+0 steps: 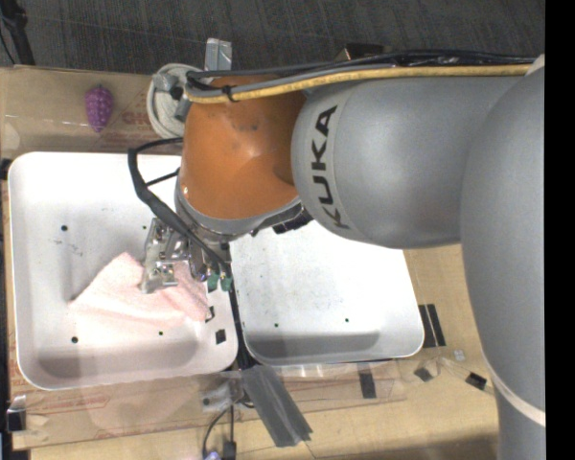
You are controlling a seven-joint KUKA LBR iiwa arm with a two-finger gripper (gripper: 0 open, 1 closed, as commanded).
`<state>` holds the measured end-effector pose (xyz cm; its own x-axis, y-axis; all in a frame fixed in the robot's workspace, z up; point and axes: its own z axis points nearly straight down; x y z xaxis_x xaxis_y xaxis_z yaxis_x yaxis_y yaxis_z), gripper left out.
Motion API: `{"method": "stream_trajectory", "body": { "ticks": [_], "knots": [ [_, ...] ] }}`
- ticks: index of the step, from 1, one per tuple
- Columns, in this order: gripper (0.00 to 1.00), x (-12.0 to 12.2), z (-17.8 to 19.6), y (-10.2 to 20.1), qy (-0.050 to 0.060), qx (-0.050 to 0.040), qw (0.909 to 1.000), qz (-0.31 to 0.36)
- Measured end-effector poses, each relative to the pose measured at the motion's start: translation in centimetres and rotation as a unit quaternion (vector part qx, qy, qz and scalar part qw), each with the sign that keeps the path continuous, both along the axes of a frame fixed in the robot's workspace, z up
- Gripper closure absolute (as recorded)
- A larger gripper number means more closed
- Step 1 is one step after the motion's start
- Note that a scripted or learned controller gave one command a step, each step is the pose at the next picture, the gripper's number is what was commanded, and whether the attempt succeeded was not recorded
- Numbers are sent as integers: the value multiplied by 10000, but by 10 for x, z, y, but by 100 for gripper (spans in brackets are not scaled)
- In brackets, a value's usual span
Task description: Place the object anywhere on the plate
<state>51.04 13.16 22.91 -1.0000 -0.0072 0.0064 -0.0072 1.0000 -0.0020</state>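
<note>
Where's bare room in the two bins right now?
Left bin: free floor along its far-left wall and upper corner, beside the pink cloth. Crowded around the hand, which sits over the cloth. Right bin: open floor below the arm.

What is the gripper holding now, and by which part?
It cannot be told. The gripper is down on the pink cloth in the left bin, hiding any grasp.
</note>
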Motion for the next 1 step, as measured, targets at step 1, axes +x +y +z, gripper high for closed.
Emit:
{"method": "stream_trajectory", "body": {
  "ticks": [1],
  "knots": [
    [0, 0, 0, 0, -3, 0, 10000, -3]
  ]
}}
